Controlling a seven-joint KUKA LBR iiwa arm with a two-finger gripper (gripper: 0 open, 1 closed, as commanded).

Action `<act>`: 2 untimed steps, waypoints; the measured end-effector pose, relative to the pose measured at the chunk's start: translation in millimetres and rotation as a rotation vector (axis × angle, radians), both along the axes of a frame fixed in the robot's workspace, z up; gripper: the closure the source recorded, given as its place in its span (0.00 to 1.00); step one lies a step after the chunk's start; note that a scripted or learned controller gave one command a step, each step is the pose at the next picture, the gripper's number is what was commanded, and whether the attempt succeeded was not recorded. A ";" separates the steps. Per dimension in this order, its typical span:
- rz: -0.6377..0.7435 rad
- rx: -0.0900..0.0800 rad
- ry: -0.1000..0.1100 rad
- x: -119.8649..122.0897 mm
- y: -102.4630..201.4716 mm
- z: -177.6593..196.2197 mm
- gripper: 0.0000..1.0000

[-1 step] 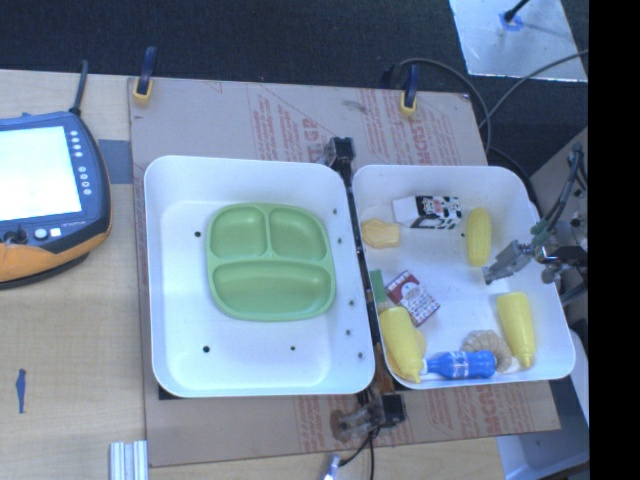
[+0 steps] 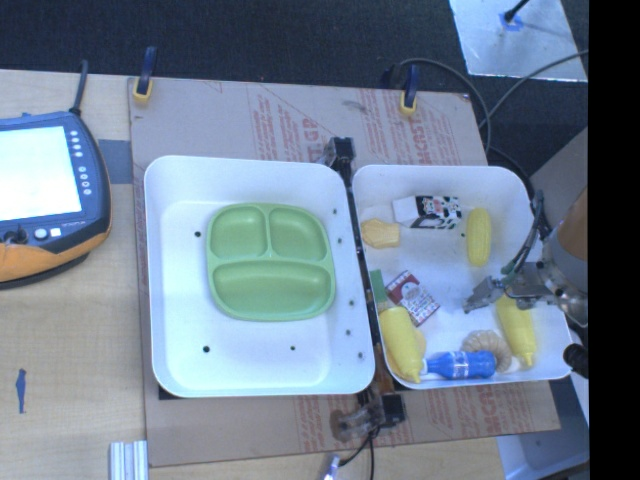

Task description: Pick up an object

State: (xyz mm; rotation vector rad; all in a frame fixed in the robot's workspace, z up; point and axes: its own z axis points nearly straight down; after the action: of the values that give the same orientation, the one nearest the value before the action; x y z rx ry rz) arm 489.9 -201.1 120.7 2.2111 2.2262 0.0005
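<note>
A: Where does the metal two-finger gripper (image 2: pixel 487 295) sit?

B: Low over the right shallow white plastic bin (image 2: pixel 448 177), toward its right wall. Its tips point left and stand slightly apart, with nothing between them.

A: What lies around it?

B: A short yellow toy corn cob (image 2: pixel 518 332) is just below the tips, close to the right wall. A second yellow corn cob (image 2: pixel 479 236) lies above, upright along the bin. A round tan ridged piece (image 2: pixel 484 343) sits near the bottom wall, touching a blue and white bottle (image 2: pixel 460 366) lying along that edge.

A: And the left side of that bin?

B: A larger yellow corn cob (image 2: pixel 400 341) by the bottom left corner, a small red and white packet (image 2: pixel 412 295) above it, a pale yellow lump (image 2: pixel 380 233), and a white carton with black patches (image 2: pixel 428 210) near the top wall. The bare floor is in the middle, left of the tips.

A: The other bin?

B: The left white bin (image 2: pixel 250 374) holds a light green three-compartment plate (image 2: pixel 269 261), with bare floor all round it.
</note>
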 end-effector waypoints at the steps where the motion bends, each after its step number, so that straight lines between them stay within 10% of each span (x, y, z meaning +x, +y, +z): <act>1: 0.000 0.001 0.004 49.2 -10.5 -28.4 0.00; 2: -0.003 0.003 0.004 104.5 -0.2 -28.4 0.00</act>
State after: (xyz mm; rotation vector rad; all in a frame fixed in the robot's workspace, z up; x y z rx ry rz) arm 594.4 -201.3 92.2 2.2182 2.2268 -0.0003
